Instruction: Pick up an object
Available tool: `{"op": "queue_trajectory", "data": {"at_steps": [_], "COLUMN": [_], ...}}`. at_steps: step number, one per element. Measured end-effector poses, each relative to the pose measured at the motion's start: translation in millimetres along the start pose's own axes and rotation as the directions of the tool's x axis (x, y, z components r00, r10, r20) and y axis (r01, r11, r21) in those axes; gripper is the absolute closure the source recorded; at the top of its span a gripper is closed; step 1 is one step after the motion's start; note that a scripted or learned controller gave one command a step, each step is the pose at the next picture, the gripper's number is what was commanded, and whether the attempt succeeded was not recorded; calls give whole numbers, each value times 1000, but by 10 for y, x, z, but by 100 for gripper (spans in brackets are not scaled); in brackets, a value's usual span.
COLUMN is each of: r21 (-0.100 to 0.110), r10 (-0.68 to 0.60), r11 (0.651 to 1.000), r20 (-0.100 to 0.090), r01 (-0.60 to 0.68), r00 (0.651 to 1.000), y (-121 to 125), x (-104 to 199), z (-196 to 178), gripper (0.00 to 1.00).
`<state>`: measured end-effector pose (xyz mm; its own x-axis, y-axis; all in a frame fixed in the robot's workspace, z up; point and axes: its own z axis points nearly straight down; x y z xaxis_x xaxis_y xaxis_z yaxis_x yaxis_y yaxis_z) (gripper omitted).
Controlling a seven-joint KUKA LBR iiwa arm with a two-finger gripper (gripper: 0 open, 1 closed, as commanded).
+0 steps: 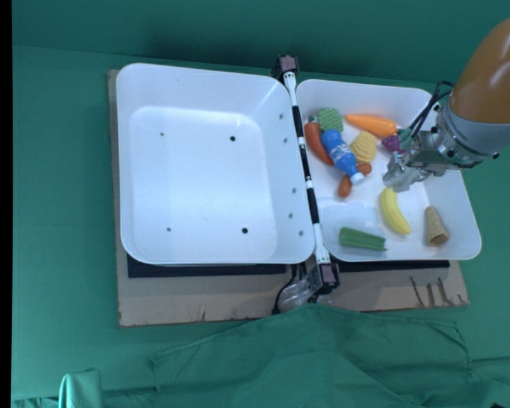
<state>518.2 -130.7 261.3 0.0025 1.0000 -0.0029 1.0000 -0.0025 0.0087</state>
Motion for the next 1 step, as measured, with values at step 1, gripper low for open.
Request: {"op": "queue_trajectory", "data": {"at_steps": [1], "r21": [0], "r10": [1], "r11": [1000], "r20": [1], "r01": [-1], "r00": [1000], "y": [28], "x": [-74], "z": [-463], "gripper": [100]}}
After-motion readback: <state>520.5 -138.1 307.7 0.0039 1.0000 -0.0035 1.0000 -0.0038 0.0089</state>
